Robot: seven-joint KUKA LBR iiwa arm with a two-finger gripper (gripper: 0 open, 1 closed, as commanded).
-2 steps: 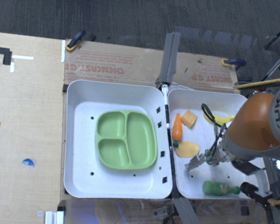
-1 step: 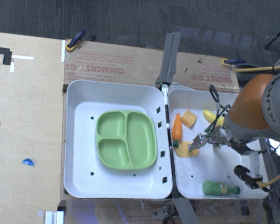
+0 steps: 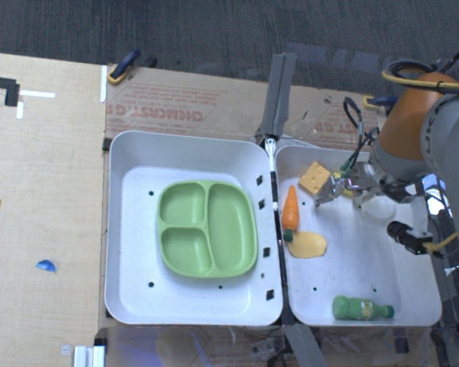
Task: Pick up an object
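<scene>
Cheese wedge (image 3: 314,178), yellow, is seen in right bin (image 3: 362,310) upper left, just beside gripper (image 3: 339,185) | arm (image 3: 426,128) is bent in from upper right, wrist low; finger gap cannot be told | carrot (image 3: 291,208), potato (image 3: 307,245), bottle (image 3: 362,309) are scattered | green plate (image 3: 208,229) is set in left bin (image 3: 131,210).

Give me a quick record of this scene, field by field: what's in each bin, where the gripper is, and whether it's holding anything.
left bin: green divided plate
right bin: cheese wedge, carrot, yellow potato-like piece, green bottle lying on its side
gripper: over the right bin's far end, just right of the cheese wedge
held object: none visible between the fingers
arm: reaches in from the right
</scene>
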